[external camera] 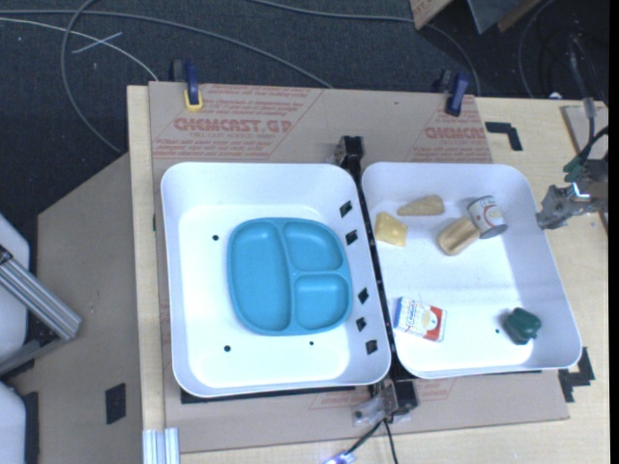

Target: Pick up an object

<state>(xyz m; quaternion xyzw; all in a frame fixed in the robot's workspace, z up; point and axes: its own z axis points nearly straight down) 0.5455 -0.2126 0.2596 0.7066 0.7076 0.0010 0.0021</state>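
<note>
Objects in the right bin (542,288) remain unpicked; your tool (559,204), at the frame's right edge, has an indeterminate state.

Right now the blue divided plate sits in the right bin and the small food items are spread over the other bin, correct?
Not quite. The camera view shows the blue divided plate in the left bin, not the right one. The small food items, such as the dark green piece, are spread over the other bin, the right bin.

The gripper (566,201) sat at the view's right edge, low and pointing left, with little of the arm (592,153) showing behind it at that edge.
</note>
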